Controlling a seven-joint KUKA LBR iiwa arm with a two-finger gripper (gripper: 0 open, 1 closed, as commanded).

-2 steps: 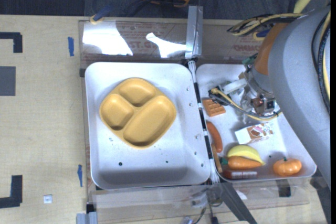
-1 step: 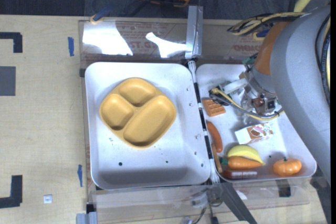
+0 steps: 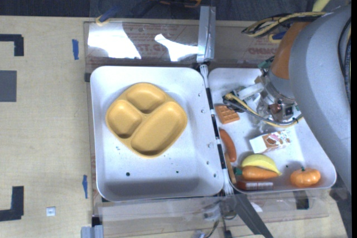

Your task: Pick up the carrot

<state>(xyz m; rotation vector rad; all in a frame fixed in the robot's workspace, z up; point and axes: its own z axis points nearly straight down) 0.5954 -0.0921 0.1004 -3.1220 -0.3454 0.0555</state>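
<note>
Light wood bench (image 3: 44, 120) w/ two white bins side by side. Carrot (image 3: 257, 173) lies in the right bin (image 3: 321, 156) near its front edge, touching the banana (image 3: 260, 161) just behind it. Small orange pumpkin (image 3: 305, 176) sits to its right, hot dog (image 3: 227, 144) to its left, waffle (image 3: 227, 114) further back. Left bin (image 3: 111, 175) holds a yellow divided plate (image 3: 146, 119). Gripper (image 3: 273, 108) hangs over the right bin's back half, apart from the carrot; probably nothing in it, but can't tell how far open.

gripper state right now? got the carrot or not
gripper: cannot be told whether open or closed; it sits low in the right bin, and the carrot lies apart from it near the front edge, not held.
</note>
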